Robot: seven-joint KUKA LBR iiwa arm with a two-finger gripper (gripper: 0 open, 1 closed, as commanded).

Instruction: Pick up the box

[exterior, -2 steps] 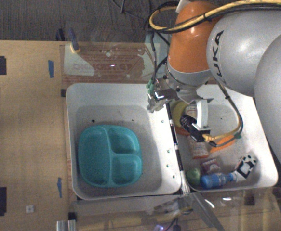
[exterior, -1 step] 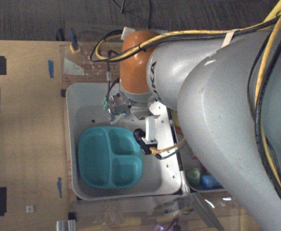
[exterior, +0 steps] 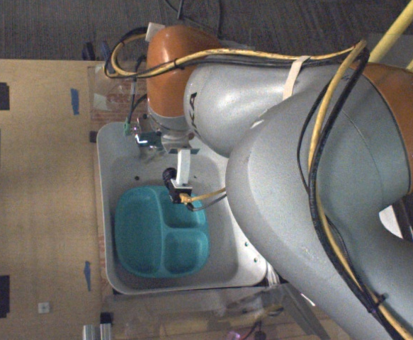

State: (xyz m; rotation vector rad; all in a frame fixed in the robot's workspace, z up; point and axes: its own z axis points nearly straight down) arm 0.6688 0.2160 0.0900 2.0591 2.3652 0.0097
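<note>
The tool [exterior: 151,139] is parked over the white bin [exterior: 108,183] near its top-left corner, just beyond a teal divided tray [exterior: 146,243], but its opening and where the box is can't be made out.

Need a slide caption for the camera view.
KUKA arm reaching from the right over a white bin holding a teal divided tray.

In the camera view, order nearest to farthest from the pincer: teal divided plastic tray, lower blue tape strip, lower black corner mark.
1. Teal divided plastic tray, in the white bin.
2. Lower blue tape strip, left of bin.
3. Lower black corner mark, far left.
</note>
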